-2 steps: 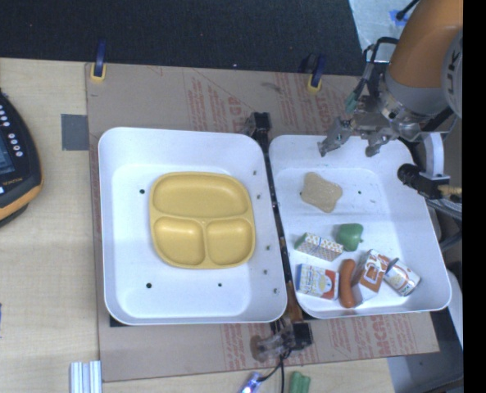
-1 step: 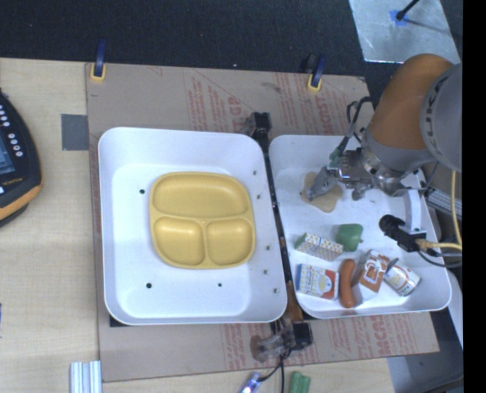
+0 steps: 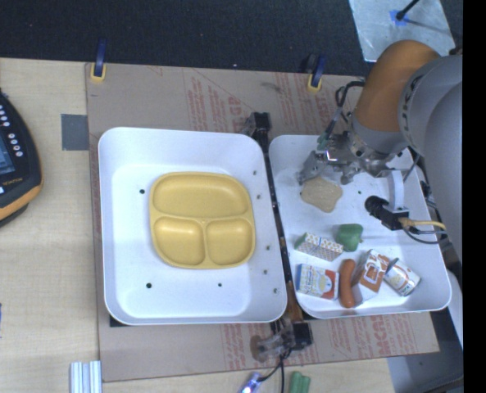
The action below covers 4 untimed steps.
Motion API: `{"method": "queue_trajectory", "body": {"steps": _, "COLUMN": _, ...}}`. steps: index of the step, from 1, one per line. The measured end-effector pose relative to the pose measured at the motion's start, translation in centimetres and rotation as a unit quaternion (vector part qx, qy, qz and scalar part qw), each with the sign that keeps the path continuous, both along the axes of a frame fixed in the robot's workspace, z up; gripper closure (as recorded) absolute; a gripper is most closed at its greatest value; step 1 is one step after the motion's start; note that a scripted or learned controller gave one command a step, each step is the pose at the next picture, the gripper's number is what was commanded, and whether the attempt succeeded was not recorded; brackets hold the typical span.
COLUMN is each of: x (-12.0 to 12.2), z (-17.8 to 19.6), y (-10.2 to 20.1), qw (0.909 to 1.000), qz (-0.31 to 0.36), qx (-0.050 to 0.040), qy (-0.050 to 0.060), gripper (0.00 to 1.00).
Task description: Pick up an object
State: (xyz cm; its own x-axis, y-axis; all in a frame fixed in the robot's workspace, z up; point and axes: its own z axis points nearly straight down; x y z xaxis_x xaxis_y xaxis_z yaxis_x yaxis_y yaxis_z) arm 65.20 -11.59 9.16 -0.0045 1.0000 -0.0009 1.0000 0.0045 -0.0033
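The gripper [image 3: 324, 167] hangs low over the far part of the right bin [image 3: 439, 297], just above and touching or nearly touching the far edge of a tan bread-like piece [image 3: 320, 195]. Nearer the front lie a green object [image 3: 350, 235], a small patterned box [image 3: 321, 246], a blue and white packet [image 3: 315, 280], a red sausage [image 3: 347, 283], a red and white carton [image 3: 374, 272] and a small white can [image 3: 402, 280]. The arm's wrist covers the bin's far right corner.
The left bin [image 3: 120, 285] holds a yellow divided plate [image 3: 202, 219]. A teach pendant [image 3: 1, 158] lies at the bench's left edge. A black cable fitting [image 3: 387, 212] hangs from the arm over the right bin. Clamps sit between the bins at back and front.
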Motion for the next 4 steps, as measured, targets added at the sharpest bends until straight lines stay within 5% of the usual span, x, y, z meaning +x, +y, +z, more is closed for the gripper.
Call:
{"method": "queue_trajectory", "body": {"steps": 2, "x": 0.5, "z": 0.1, "y": -0.4, "qw": 1.0000, "qz": -0.001, "qx": -0.0001, "qy": -0.002, "gripper": 0.00}}
{"method": "queue_trajectory", "body": {"steps": 3, "x": 0.5, "z": 1.1, "y": -0.5, "qw": 1.0000, "qz": 0.000, "qx": -0.0004, "qy": -0.003, "gripper": 1.00}}
{"method": "queue_trajectory", "body": {"steps": 4, "x": 0.5, "z": 1.1, "y": -0.5, "qw": 1.0000, "qz": 0.000, "qx": -0.0005, "qy": -0.003, "gripper": 0.00}}
